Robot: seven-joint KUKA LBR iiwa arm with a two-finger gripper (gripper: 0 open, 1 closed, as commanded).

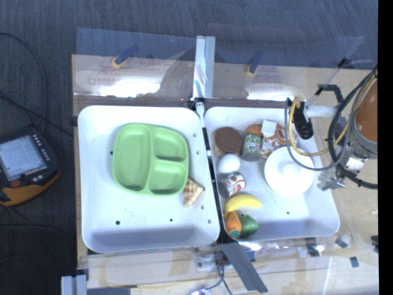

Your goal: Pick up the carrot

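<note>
The carrot (233,224) is a short orange piece with a green top, lying in the near left corner of the right bin (319,223), just below a yellow banana (242,202). My gripper (329,180) hangs at the right side of that bin, beside a white plate (287,172), well to the right of the carrot and apart from it. Nothing is visible in it.
The right bin also holds a brown disc (228,139), a green can (252,146), a white egg (229,163), a small printed cup (234,183) and orange-and-white items (270,134). In the left bin (98,226) sit a green divided plate (149,158) and a sandwich wedge (193,192).
</note>
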